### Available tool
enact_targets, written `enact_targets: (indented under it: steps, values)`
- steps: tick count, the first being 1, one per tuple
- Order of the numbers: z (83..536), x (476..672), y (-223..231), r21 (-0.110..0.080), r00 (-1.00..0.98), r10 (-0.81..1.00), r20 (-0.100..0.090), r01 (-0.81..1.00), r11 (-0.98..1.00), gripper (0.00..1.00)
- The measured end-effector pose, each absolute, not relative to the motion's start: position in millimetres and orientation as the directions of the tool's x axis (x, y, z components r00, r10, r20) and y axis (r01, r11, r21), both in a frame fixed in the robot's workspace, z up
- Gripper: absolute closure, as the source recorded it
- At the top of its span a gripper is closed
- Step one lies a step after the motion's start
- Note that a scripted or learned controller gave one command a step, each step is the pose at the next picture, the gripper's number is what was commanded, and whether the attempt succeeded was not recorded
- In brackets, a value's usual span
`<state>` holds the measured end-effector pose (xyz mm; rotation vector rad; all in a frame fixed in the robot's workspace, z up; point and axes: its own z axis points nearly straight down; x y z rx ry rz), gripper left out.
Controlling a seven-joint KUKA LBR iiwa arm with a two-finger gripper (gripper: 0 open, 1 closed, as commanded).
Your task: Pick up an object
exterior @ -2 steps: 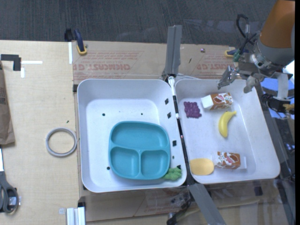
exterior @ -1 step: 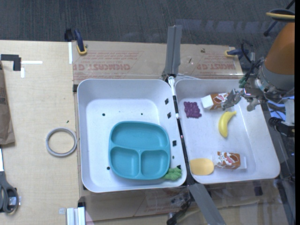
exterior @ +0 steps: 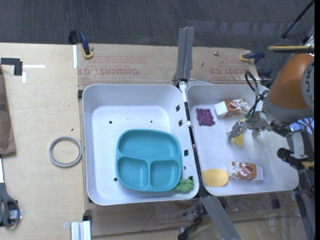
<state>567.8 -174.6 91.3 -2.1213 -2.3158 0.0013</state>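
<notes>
Left bin (exterior: 95, 134): teal tray (exterior: 148, 160) laid flat, green item (exterior: 185, 185) beside it. Right bin (exterior: 280, 181): purple grapes (exterior: 205, 116), yellow piece (exterior: 238, 140) located directly under gripper (exterior: 237, 132); fingers seen spread, nothing held. Descent judged under way.

Red printed lettering seen on cardboard sheet (exterior: 150, 64) behind bins, upper middle of frame. Print appears upside down and mirrored; one word resembles "CHEMICALS", not read with certainty. Second red print block noted on same cardboard at upper right, too small to be read. Printed graphics noted on two small brown-and-white cartons (exterior: 231, 107) (exterior: 244, 171) in right bin; no words legible on either. Brown paper bag (exterior: 6, 115) at left edge of frame: no print made out.
</notes>
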Motion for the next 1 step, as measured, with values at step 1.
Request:
enact_targets:
  steps: [1]
  values:
    - [100.0,567.7,-175.3,-0.002,-0.084,0.996,0.000,0.996,0.084,1.00]
